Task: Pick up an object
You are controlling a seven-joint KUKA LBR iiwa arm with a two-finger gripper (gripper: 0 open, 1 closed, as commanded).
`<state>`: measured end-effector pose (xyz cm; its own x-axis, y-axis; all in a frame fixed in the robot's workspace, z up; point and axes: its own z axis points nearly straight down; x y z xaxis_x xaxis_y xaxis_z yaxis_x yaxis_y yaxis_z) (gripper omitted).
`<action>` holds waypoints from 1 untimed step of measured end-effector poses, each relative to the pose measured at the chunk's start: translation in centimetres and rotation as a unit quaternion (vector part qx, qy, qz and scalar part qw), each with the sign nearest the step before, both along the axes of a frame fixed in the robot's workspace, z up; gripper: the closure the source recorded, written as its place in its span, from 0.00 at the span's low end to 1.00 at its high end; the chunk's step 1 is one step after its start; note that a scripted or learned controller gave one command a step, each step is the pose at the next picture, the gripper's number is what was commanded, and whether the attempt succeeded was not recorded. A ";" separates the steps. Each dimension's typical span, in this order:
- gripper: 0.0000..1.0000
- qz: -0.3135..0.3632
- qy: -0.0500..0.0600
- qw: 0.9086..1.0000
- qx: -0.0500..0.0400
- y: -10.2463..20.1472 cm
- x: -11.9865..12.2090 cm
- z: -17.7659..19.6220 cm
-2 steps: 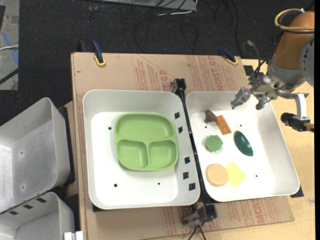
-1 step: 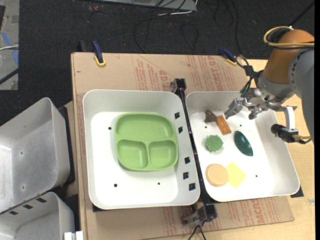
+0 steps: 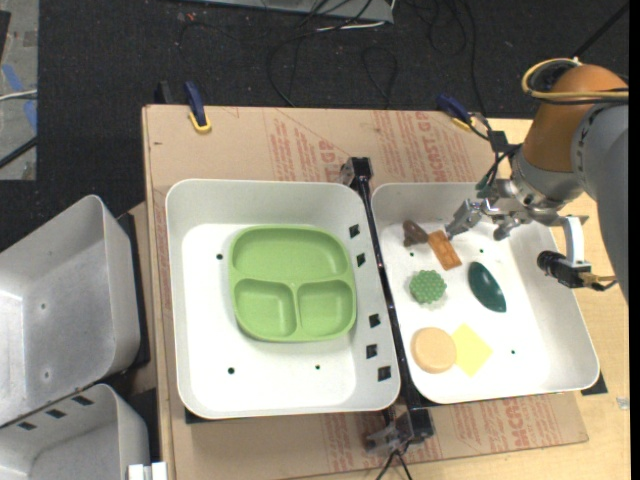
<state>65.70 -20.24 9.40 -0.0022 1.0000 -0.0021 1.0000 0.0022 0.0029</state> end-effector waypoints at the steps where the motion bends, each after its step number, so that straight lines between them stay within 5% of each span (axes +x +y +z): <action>1: 1.00 0.001 -0.001 1.000 0.000 0.1 0.0 1.0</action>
